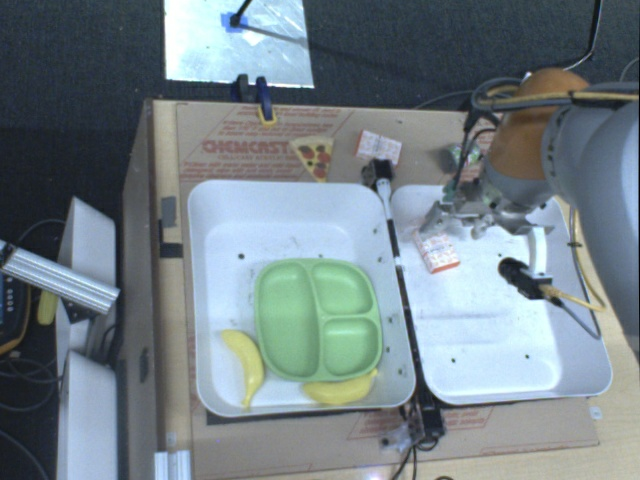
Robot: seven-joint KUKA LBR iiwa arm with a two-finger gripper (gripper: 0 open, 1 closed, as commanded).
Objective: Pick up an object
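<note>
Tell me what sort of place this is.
Probably a robotics lab test bench rather than a kitchen: a grey arm reaches over two white bins set on cardboard, and the contents look like practice props: a green divided plate, two bananas and a small packet.

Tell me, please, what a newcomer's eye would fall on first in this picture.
The green divided plate sits toward the front of the left bin, with one yellow banana at its left and a second banana along its front edge. Over the right bin, the gripper is close behind a small red-and-white packet near the back left corner.
</note>
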